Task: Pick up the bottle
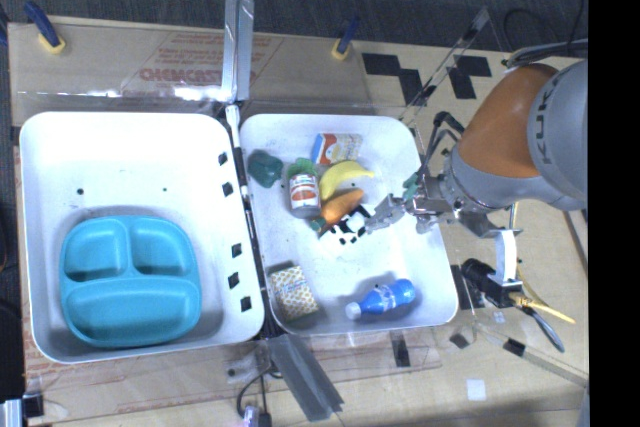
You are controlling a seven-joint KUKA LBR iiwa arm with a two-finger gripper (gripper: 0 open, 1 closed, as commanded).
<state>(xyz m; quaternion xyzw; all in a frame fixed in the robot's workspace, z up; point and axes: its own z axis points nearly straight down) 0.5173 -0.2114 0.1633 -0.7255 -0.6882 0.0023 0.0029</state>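
1. Overhead, the grey arm with its orange band is reaching in from the right, over the right bin.
2. Its gripper is hovering low near the middle of that bin, the black-and-white tips sitting just below the carrot and touching or almost touching it; whether the jaws are open or closed cannot be told from this angle, and nothing is visibly sitting between them.
3. The blue bottle is lying on its side near the front edge of the right bin, white cap pointing left, well apart from the gripper.
4. An orange carrot is lying beside a yellow banana, with a small can just to their left and a printed carton behind them.
5. A dark teal lump is resting near the bin's left wall, and a patterned sponge-like block is sitting in the front left corner.
6. The left bin is carrying a blue divided tray toward its front.
7. Both bins are sitting side by side on the desk.
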